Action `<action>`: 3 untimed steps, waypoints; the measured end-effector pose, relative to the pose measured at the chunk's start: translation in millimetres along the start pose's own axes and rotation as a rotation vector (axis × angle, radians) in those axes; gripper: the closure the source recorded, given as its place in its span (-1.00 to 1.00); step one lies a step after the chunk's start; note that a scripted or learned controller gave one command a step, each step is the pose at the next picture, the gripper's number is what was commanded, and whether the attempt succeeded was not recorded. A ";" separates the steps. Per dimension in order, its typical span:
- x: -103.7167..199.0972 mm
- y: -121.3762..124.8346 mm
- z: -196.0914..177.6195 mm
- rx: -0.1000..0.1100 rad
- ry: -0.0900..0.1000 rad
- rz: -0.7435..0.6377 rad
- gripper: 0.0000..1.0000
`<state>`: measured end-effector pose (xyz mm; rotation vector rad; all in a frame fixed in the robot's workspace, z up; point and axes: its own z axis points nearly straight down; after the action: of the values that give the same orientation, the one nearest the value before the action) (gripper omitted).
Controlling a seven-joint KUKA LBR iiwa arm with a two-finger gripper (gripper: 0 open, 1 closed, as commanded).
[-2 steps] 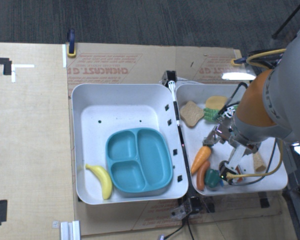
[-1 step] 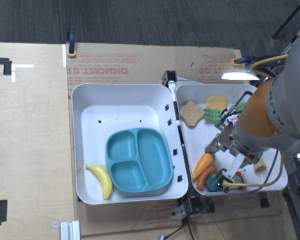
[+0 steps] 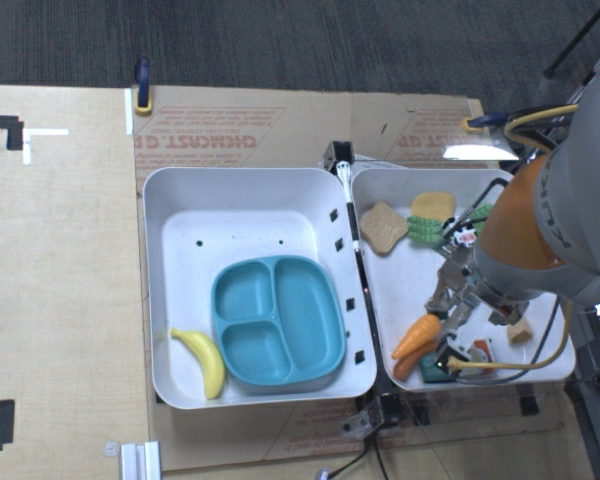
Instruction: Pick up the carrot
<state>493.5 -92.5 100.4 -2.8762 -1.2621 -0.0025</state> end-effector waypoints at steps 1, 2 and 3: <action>-0.2 -0.1 0.2 0.001 0.000 0.001 -1.00; -5.4 0.5 1.7 -0.027 0.019 0.314 -1.00; -5.6 -2.5 0.8 -0.027 0.019 0.597 -1.00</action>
<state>487.9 -94.9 99.6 -3.1366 -0.3627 -0.0458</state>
